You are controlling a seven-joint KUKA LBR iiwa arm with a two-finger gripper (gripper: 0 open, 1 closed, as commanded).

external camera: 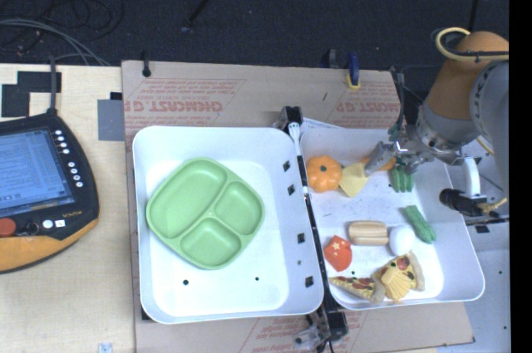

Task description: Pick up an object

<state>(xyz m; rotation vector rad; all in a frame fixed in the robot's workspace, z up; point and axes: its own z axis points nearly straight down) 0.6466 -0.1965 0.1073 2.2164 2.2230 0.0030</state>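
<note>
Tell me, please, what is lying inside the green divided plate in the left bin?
The green divided plate in the left bin shows three bare compartments with no item in them. The bin floor beneath the plate is covered.

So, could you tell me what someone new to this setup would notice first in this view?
Probably the green divided plate, alone in the left bin. Next, the cluster of toy food in the right bin: an orange pumpkin by the divider, a hot dog and pizza slices nearer the front. The arm's gripper sits low over the right bin's far side.
</note>
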